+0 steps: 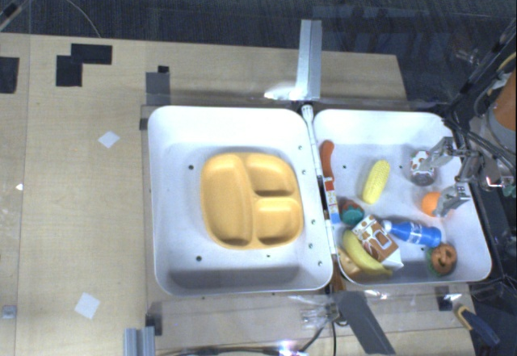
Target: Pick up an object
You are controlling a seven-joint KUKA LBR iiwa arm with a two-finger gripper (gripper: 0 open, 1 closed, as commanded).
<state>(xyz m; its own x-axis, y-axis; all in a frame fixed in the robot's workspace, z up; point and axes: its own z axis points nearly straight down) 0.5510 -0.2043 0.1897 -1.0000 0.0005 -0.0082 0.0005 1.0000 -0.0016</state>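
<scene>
Fingers [454,170] spread apart, hanging over the right bin's [404,122] far right side, clamped on nothing. Sitting between a silver ball [421,166] on the left and an orange ball [432,203] just below. Gripper [454,170] reaching in from the right edge, arm [505,108] showing grey with an orange patch up top.

Lying in the right bin: corn [375,181] tilted near the middle, red sausage [326,158] upright along the left wall, teal ball [353,216] just under it, banana [360,255] curving along the near wall, a brown-and-white box [376,238] resting on the banana, blue bottle [414,232] lying sideways and touching the box, a brown round thing [443,258] in the near right corner. All untouched, none lifted.

Sitting in the left bin [174,185]: yellow tray [250,198] with three compartments, roughly centred, well apart from the fingers.

Both bins resting side by side on the wooden tabletop [73,201]. Black markers [79,61] sticking to the tabletop far left. Metal post [310,60] standing behind the seam between bins.
</scene>
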